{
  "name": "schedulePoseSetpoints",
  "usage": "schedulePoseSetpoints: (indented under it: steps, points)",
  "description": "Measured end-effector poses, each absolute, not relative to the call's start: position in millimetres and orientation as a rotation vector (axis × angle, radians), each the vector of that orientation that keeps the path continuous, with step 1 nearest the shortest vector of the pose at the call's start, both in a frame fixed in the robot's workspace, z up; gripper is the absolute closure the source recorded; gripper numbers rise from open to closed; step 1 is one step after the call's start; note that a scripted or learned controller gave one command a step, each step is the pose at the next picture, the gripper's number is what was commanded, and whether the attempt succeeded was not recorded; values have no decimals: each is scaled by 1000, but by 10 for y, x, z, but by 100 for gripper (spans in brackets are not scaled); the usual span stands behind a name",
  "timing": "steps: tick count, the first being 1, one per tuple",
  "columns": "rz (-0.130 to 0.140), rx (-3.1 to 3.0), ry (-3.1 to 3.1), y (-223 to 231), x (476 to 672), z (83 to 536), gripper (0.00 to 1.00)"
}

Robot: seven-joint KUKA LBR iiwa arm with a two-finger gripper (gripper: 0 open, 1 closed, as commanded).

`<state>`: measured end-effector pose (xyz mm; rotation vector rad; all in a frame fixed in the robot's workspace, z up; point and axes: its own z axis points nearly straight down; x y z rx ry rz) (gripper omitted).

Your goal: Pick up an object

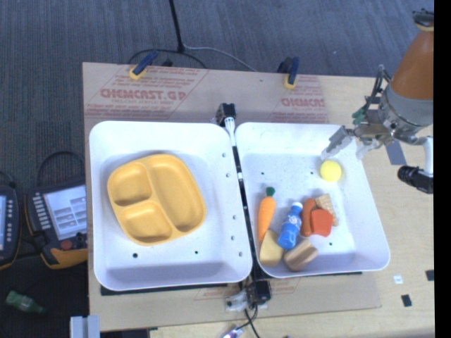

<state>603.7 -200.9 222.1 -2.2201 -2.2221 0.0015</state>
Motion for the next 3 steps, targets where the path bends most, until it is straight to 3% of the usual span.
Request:
schedulePoseSetpoints:
  steps: [1,2,3]
  points:
    - [4,-2148,-2287,-1455,5817,1153,0]
    - [-14,-2188,-2295,-1082,5411,936,0]
    - [-20,-2181,-2294,-1051,5422,1047,100]
